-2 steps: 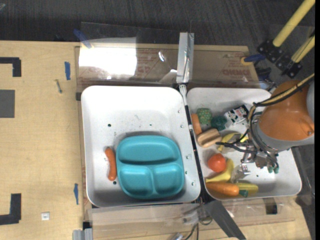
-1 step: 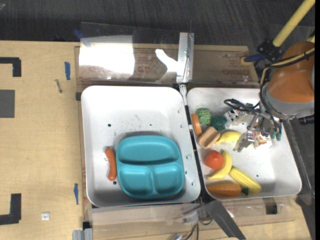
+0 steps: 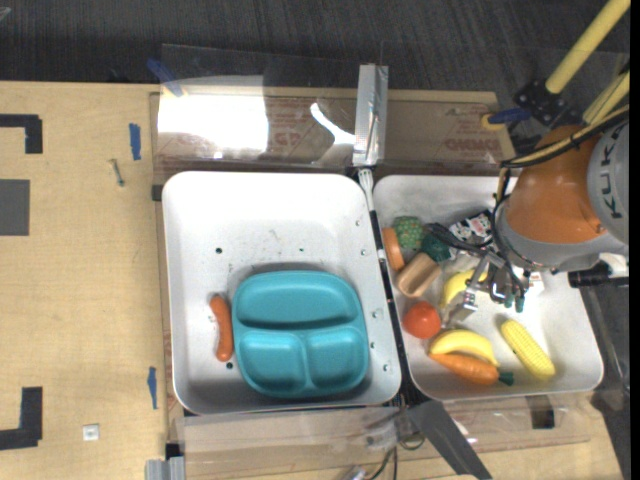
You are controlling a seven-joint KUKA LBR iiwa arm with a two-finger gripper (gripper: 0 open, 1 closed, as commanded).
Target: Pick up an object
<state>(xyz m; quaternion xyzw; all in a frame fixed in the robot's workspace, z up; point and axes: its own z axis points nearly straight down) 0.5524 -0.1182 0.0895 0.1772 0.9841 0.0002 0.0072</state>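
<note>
While the arm (image 3: 560,203) leans in from 3 o'clock, two white bins sit side by side on the bench. Left bin (image 3: 190,218): big teal divided tray (image 3: 298,333) toward its 6 o'clock side, three compartments, and an orange sausage-like piece (image 3: 223,327) just beside the tray at its 9 o'clock. Right bin (image 3: 585,368): crowded with toy food. Arm's grey body with orange band covers the bin's 1 o'clock corner. Gripper (image 3: 478,290) hangs low over the middle of the right bin, metal fingers pointing toward 7 o'clock, right by a small yellow piece (image 3: 456,287); can't tell if the jaws are open or closed, too cluttered, and nothing clearly sits between them. Corn cob (image 3: 527,348) lies at 5 o'clock of the gripper, apart from it. Banana (image 3: 463,343) at 6 o'clock, touching a carrot (image 3: 466,367) just below it. Red tomato (image 3: 422,320) at 8 o'clock. Hot dog bun (image 3: 418,275) at 9 o'clock, near the left wall. Green leafy veg (image 3: 408,234) at 11 o'clock, with an orange piece (image 3: 393,249) beside it against the wall.
</note>
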